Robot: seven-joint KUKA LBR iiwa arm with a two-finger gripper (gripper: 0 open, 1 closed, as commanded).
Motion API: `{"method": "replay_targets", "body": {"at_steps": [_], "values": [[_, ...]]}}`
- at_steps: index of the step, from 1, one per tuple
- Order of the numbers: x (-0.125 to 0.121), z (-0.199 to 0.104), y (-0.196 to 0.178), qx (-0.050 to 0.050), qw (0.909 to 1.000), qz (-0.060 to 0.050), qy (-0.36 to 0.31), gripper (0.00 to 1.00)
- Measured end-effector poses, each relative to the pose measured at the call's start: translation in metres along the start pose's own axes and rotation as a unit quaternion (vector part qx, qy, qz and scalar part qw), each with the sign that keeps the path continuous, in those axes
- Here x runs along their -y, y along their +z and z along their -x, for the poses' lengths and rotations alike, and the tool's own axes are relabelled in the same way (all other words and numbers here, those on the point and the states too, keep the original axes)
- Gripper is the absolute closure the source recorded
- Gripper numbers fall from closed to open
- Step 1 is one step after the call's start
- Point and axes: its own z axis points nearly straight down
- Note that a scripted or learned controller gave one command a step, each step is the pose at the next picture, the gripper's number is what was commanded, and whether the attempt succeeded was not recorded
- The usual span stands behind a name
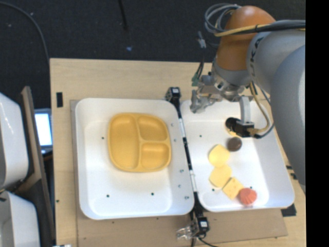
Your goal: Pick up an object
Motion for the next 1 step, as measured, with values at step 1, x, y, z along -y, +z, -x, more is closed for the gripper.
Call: {"method": "replay_targets", "body": {"at_steps": [1], "values": [[-0.0062, -0.0552, -0.0227, 0.0, 1.0, 0.001, 0.0, 1.0]]}}
